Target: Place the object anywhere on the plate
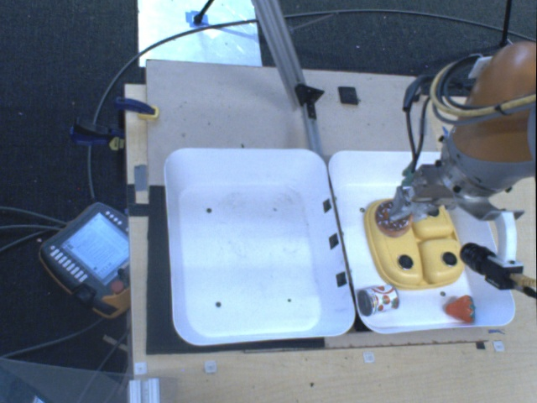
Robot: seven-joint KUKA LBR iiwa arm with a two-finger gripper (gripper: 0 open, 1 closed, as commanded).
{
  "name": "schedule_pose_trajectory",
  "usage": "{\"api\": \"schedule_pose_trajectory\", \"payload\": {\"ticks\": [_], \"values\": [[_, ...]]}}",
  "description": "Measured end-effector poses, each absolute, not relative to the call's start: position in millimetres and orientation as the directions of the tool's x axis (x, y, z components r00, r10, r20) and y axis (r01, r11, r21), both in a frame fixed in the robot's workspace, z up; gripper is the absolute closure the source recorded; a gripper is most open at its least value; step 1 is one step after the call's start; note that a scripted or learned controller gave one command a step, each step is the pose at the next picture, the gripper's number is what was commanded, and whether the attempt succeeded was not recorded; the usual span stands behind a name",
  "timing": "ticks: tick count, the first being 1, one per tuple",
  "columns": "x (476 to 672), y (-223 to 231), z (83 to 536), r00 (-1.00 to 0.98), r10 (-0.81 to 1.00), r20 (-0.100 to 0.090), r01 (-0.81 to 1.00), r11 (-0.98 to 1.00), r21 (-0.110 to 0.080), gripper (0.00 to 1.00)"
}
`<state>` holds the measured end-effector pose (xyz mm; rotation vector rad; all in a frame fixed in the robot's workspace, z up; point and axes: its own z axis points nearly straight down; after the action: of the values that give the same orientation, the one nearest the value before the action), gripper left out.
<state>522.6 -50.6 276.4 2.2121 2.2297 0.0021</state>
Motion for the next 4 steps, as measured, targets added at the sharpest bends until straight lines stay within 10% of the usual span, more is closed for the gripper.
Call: {"api": "schedule_pose_trajectory", "payload": {"ticks": [4], "values": [[506.9,152.4,236.5,-0.008,1.000,0.001,1.000,0.008,-0.001,1.00]]}}
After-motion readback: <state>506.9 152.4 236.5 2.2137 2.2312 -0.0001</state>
